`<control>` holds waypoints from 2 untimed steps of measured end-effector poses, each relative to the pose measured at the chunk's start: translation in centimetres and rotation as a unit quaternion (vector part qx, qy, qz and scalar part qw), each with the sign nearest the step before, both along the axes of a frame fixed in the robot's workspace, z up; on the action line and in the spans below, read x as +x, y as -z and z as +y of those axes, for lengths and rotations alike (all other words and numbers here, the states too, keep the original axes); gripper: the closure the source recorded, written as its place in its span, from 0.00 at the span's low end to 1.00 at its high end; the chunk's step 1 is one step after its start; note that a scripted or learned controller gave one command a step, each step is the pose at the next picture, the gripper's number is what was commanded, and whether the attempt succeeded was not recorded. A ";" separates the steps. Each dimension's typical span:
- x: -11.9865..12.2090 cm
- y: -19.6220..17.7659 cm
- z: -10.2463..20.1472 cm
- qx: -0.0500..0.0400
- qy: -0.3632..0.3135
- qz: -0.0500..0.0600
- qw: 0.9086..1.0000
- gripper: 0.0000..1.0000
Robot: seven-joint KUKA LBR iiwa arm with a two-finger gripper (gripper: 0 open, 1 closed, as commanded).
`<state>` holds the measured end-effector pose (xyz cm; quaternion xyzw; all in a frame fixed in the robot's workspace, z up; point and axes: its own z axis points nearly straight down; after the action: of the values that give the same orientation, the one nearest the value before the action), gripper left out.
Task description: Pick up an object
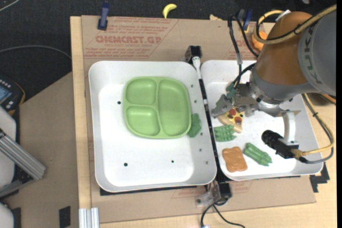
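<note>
My gripper (228,104) is low in the right bin (304,165), near its left wall, reaching in from the right. Right under and beside it lies a toy pizza slice (235,115) with red dots. A green pea pod (224,134) lies just in front of the gripper. Nearer the bin's front edge are a brown toast slice (234,159) and a green pickle-like piece (257,154). From this angle I cannot make out whether anything is held.
The left bin (107,157) holds a green divided plate (158,107), with a small green leafy piece (195,124) at its right edge. A black part on a cable (277,143) hangs over the right bin. The arm's grey body (299,56) covers the right bin's back.
</note>
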<state>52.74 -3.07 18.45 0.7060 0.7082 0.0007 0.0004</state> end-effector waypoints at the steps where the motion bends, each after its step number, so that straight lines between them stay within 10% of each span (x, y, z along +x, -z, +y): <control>1: -3.8 -0.1 10.4 0.002 -0.004 0.004 1.000 0.00; 2: -4.9 10.4 14.8 0.000 0.000 0.002 1.000 0.00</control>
<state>47.79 11.71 8.02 0.7058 0.7084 -0.0004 -0.0007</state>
